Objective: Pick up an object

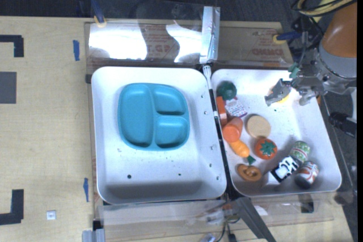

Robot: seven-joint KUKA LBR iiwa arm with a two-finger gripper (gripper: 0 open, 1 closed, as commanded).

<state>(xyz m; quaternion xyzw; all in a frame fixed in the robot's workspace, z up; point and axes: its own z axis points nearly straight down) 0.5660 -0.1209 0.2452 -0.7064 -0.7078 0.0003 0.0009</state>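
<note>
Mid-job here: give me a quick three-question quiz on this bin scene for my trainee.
1. True or false: the blue divided tray lies in the left bin.
2. Which sits nearest the right bin's front edge: A) green ball, B) tan disc, C) black-and-white toy?
3. Fill in: the end effector hangs over the ____ bin.

Key: 1 true; 2 C; 3 right.

Arm [343,37] cut off at the right edge, hand [290,93] too blurred to read, wrapper [236,107] label too small to make out, counter [39,133] cropped at left.
</note>
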